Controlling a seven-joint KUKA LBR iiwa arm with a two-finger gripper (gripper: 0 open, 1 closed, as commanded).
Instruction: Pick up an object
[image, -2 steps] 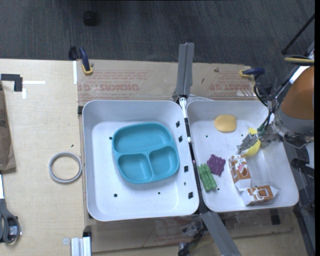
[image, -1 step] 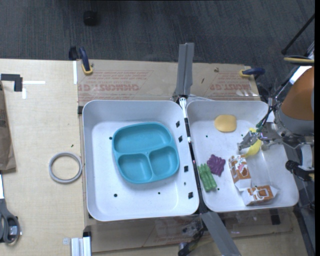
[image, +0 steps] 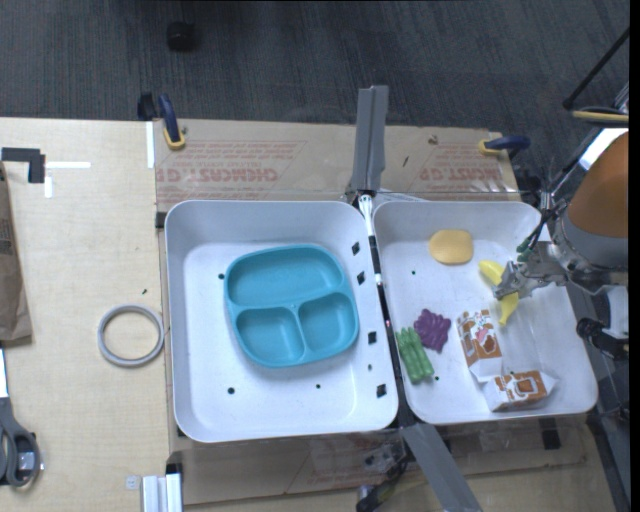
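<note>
Below, you are looking down on a table (image: 80, 230) carrying two white bins side by side. Your arm (image: 600, 205) is reaching in from the right, and its gripper (image: 512, 282) is hanging low over the right bin (image: 560, 400), close to the yellow banana-shaped toy (image: 497, 285). Whether the gripper is released or clenched you cannot tell, because the fingers are blending with the yellow toy beneath them, and no object is clearly showing between them.

Inside the right bin you are seeing, from back to front: a round yellow-orange piece (image: 451, 246) lying near the far wall; the yellow toy just beside the gripper; a purple bunch (image: 432, 328) near the middle; a green pod-like piece (image: 415, 355) lying along the left wall; a small orange-and-white carton (image: 480, 337) lying flat; and a second carton (image: 520, 388) resting near the front right corner.

The left bin (image: 200, 390) is holding a blue divided tray (image: 291, 305) with three compartments. On the table to the left, a grey ring (image: 130, 334) is lying well apart from both bins.
</note>
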